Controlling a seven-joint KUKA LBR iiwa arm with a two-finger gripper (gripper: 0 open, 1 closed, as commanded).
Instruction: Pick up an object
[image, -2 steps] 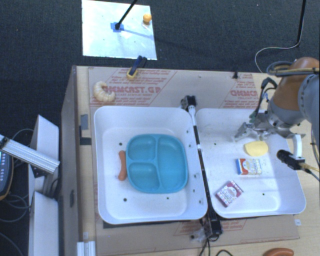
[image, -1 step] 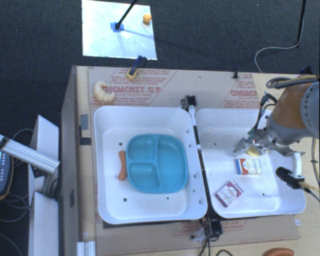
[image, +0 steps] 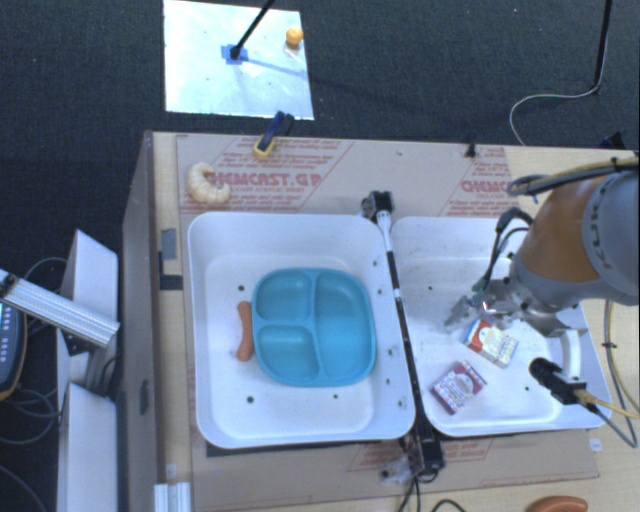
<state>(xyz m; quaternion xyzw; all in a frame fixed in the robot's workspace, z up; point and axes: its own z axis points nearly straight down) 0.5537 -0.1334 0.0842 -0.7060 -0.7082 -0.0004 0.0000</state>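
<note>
Dark carpet surrounds a cardboard-topped bench printed in red with lettering that reads roughly "CHEMCAST GP", repeated upside down near the far right corner. On it sit two shallow white bins side by side. The gripper hangs low in the right bin, under the grey arm with its orange band; whether its fingers are spread or closed cannot be told, as they blur into the bin floor. Just below and to its right lies a white packet with red and orange print, its writing too small to read. Further toward the near edge, a dark red packet lies apart from it. Well to the gripper's left, the left bin holds a blue divided plate with an orange sausage-shaped toy just beside its left rim.
</note>
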